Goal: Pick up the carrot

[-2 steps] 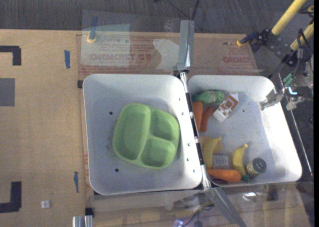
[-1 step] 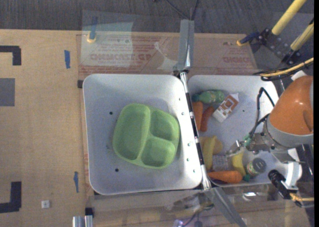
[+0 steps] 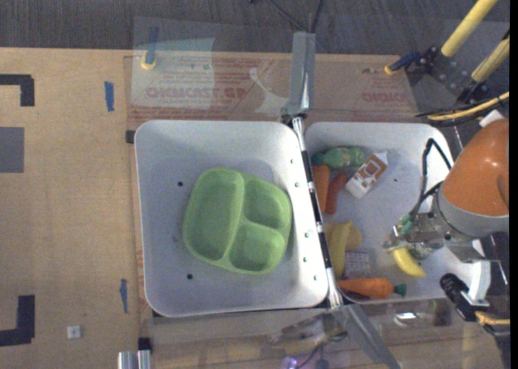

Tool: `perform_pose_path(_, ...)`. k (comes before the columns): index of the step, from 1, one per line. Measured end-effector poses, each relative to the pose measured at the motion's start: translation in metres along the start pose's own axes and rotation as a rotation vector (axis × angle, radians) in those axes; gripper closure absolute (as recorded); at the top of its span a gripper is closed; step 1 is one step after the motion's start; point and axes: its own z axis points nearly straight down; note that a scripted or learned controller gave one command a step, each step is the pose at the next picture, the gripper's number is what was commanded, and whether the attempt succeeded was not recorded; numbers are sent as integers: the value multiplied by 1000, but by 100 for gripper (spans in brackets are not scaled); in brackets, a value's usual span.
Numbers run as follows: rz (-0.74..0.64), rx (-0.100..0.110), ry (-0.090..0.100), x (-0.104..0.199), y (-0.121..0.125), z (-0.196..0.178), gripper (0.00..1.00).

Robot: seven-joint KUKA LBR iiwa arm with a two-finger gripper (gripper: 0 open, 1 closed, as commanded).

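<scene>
The carrot (image 3: 366,286) lies flat along the near edge of the right bin (image 3: 380,137), beside the divider. The gripper (image 3: 414,234) hangs by a banana (image 3: 407,261) toward the bin's right edge; I cannot tell its grip.

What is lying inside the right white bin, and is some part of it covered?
The right bin contains a carrot at its near edge, a banana, another orange piece, something green and a small carton. The arm covers the bin's right side.
</scene>
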Motion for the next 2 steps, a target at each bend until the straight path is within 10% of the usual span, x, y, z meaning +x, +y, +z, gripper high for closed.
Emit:
perform_pose_path(1,-393,4,6,91,16,-97,100)
perform_pose_path(2,-448,5,7,80,10,-85,100)
